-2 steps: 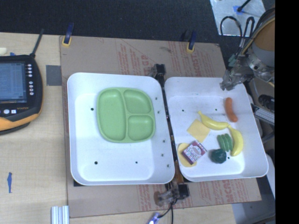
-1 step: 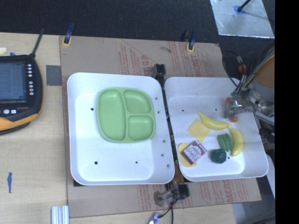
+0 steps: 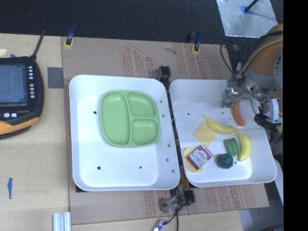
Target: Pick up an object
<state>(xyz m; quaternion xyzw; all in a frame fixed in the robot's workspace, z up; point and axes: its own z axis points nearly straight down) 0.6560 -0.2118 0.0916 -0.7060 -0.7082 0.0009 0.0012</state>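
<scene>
**A:** Where is the arm right now?

**B:** The grey arm with the orange band (image 3: 267, 57) comes in from the right, and its claw (image 3: 231, 96) sits low over the far right part of the right-hand shallow white bin (image 3: 192, 93). I cannot tell how far the claw is open; it is too dark and small to read, and nothing shows between its tips.

**A:** What lies in that bin?

**B:** A small orange-red sausage-shaped toy (image 3: 237, 115) lies just beside the claw, towards the near side. Near the middle there is a curved yellow plastic banana (image 3: 219, 125) with a flat pale-yellow cheese slice (image 3: 205, 133) touching it. A second yellow banana (image 3: 244, 146) lies by the right wall, next to a ridged green vegetable piece (image 3: 231, 145) and a dark green rounded toy (image 3: 224, 160). Near the front left corner is a small red-and-white packet (image 3: 199, 155) resting on a yellow disc (image 3: 189, 162).

**A:** And the left one?

**B:** The left-hand shallow white bin (image 3: 82, 143) holds a light green divided plastic plate (image 3: 129, 118), lying flat. Both bins rest on brown cardboard on the desk (image 3: 33, 177), and a black-and-orange handheld control pendant (image 3: 19, 94) lies at the left.
</scene>
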